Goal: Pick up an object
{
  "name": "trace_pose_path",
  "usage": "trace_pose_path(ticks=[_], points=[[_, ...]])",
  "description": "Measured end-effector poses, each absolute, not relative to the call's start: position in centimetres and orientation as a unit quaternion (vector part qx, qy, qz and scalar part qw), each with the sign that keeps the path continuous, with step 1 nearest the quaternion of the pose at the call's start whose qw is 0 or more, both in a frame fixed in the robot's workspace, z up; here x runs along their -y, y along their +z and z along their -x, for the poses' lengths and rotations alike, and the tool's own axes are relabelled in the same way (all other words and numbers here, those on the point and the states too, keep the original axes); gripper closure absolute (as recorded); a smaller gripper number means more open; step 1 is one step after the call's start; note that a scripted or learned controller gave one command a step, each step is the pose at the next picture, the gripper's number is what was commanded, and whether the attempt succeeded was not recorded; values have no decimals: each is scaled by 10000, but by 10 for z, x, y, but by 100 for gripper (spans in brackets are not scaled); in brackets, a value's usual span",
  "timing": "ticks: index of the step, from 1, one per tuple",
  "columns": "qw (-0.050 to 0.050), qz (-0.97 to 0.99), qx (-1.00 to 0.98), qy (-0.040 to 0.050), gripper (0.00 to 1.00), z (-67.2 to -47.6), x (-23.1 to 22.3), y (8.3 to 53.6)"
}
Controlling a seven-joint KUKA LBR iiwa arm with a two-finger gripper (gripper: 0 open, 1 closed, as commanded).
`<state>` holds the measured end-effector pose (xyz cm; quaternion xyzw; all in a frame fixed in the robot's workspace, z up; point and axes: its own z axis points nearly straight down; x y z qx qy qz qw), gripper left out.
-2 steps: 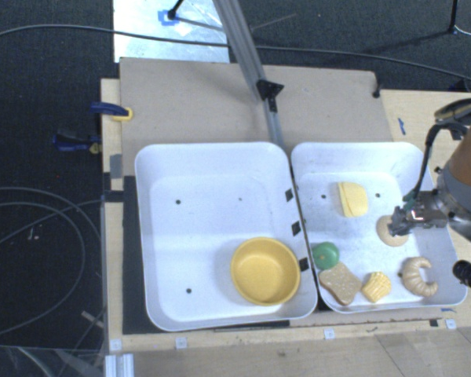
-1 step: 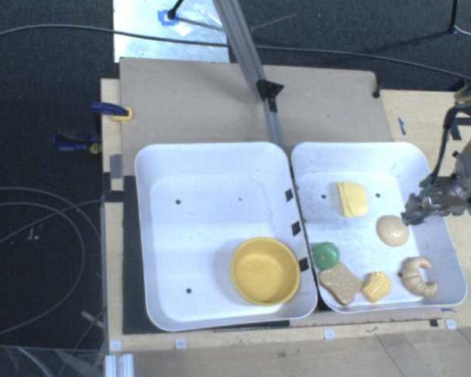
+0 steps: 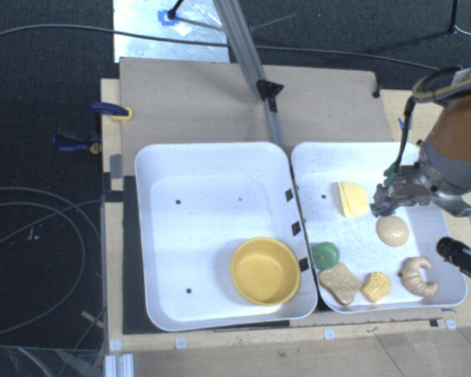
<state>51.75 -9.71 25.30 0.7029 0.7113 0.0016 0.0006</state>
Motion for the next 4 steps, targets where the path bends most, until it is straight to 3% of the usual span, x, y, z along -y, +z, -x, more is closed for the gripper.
trace_pose_path(ticks=[2, 4], points=[[9, -7037, -7105, 13, 100, -565, 10, 237], [9, -7034, -7108, 24, 100, -607, -84, 250]])
